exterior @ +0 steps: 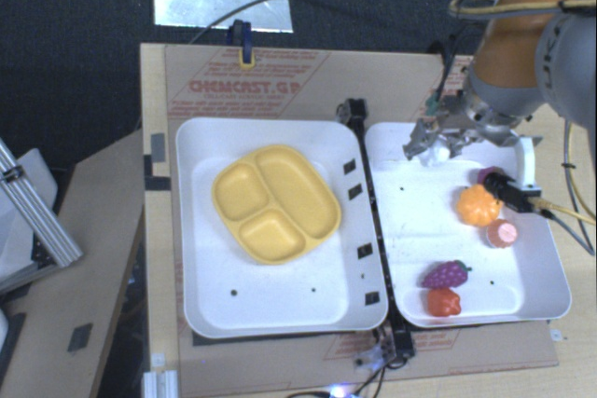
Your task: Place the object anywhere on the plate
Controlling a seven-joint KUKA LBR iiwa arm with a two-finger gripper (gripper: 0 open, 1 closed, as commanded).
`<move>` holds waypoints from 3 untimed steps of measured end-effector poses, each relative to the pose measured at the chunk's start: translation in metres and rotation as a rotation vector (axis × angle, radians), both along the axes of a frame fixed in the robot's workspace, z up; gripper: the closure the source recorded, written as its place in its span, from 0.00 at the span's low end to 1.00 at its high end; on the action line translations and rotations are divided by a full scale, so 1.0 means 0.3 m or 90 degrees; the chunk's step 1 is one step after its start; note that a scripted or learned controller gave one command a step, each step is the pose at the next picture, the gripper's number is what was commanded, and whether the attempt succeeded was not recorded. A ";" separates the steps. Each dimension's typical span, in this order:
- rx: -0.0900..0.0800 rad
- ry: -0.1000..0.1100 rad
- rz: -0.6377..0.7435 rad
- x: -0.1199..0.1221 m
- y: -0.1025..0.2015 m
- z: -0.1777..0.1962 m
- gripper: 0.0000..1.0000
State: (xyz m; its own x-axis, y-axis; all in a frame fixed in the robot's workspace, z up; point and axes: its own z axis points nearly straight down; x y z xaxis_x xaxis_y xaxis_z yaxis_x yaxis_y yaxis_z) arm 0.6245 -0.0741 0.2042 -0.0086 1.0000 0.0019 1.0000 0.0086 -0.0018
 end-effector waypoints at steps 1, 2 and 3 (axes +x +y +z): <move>0.000 -0.001 0.000 -0.086 0.164 0.052 1.00; 0.000 0.000 0.001 -0.163 0.347 0.080 1.00; 0.000 0.000 0.001 -0.244 0.498 0.105 1.00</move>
